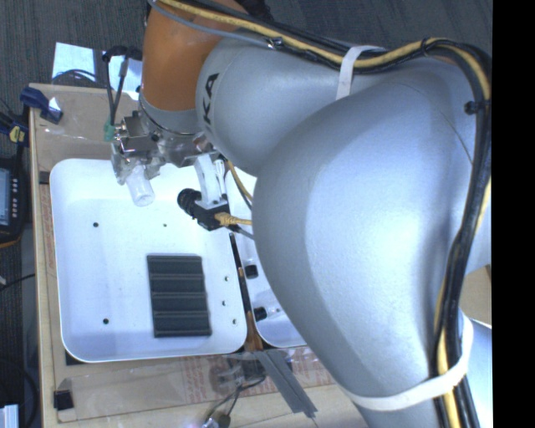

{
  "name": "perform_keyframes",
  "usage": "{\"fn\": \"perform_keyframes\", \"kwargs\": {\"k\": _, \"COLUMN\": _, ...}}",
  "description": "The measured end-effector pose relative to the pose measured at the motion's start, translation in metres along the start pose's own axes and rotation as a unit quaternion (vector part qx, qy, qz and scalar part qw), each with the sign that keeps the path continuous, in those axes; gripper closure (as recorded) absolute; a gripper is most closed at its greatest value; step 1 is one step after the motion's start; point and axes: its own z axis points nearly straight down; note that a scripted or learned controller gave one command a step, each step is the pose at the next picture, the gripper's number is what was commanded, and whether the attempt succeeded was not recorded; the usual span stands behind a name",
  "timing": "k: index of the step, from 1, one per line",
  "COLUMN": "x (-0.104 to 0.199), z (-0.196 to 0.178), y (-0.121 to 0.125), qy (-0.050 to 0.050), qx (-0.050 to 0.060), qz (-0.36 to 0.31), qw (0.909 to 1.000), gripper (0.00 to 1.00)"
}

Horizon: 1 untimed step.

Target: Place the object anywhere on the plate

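Plate (pixel 178 294), a dark ribbed slab in the left white bin (pixel 75 251), bears nothing, so the placing looks undone; the gripper (pixel 138 171) hangs well beyond the plate's far edge, and I cannot tell whether it is open, closed or carrying the object.

A dark grey carpeted floor (pixel 75 21) is seen along the top, with a white sheet of paper (pixel 73 60) lying on it. A pale wooden table (pixel 75 113) is lit brightly, with blue clamps (pixel 40 102) fixed at its left edge
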Motion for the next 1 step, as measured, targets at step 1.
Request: {"fn": "perform_keyframes", "kwargs": {"k": 1, "x": 0.0460, "z": 0.0743, "y": -0.0463, "qy": -0.001, "qx": 0.004, "qz": 0.002, "qw": 1.0000, "gripper": 1.00}}
